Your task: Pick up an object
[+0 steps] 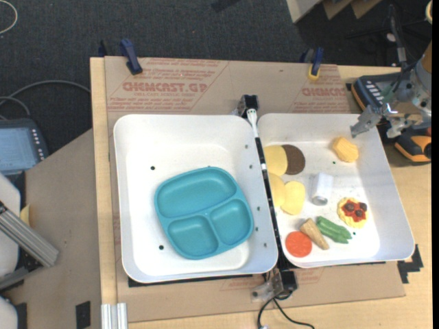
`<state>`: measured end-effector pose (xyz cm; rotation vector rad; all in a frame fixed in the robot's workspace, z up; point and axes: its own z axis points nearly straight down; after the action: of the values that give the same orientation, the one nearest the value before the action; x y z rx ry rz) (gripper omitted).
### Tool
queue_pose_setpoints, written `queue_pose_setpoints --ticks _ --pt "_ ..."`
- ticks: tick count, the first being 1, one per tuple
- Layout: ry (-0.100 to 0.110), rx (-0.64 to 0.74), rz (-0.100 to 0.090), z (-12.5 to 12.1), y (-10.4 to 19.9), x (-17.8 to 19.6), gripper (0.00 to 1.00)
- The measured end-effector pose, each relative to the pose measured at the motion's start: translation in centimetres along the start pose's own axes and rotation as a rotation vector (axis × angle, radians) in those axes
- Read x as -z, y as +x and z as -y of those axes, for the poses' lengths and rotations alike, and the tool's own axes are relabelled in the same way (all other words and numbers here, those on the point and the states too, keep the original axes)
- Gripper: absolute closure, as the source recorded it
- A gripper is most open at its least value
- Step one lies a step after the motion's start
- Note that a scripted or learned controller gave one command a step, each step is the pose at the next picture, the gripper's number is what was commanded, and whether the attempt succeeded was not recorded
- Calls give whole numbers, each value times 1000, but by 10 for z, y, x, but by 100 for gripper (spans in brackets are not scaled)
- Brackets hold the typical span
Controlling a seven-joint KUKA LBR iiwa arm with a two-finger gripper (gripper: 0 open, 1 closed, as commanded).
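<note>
**Claw at the upper right, toy food in the right bin**

The claw [365,123] sits at the frame's upper right, over the right bin's [384,184] far corner; how far apart its tips stand cannot be told, and nothing shows between them. A yellow piece [346,149] lies just below it. The left bin [130,184] carries a teal divided plate [204,211].

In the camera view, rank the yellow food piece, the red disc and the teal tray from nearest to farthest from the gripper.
1. Yellow food piece, right bin's upper part, just below-left of the gripper.
2. Red disc, right bin's lower-left corner.
3. Teal tray, in the left bin.
</note>
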<state>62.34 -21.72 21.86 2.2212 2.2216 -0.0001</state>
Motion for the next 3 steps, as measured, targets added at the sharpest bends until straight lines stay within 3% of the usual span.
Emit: queue_pose_setpoints --ticks 1,2,3 --pt "8 0 -4 83 50 -15 0" --pt "7 -7 -1 148 15 -32 0" --pt "5 3 -4 145 76 -138 0"
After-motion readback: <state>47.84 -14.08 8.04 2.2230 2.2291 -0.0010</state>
